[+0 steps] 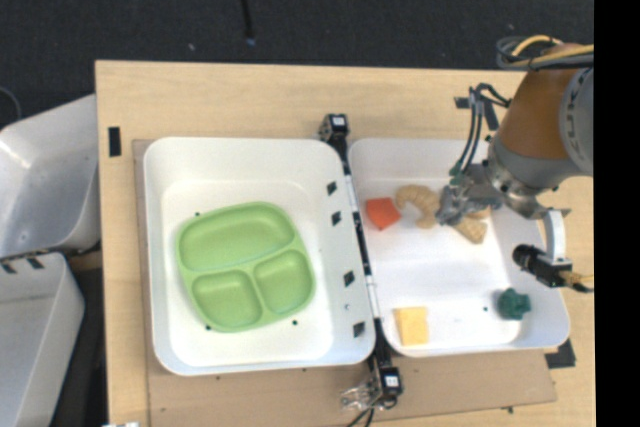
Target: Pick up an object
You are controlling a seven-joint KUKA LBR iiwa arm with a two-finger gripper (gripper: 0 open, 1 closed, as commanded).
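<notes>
Gripper (455,206) was lowered over the tan curved pieces (432,206) near the far edge of the right bin (470,315), apparently for a grasp, though its closure could not be told.

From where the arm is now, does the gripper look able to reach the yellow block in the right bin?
Probably yes. The yellow block lies alone near the right bin's front edge, nothing on or against it, and the gripper hovers in that bin.
</notes>
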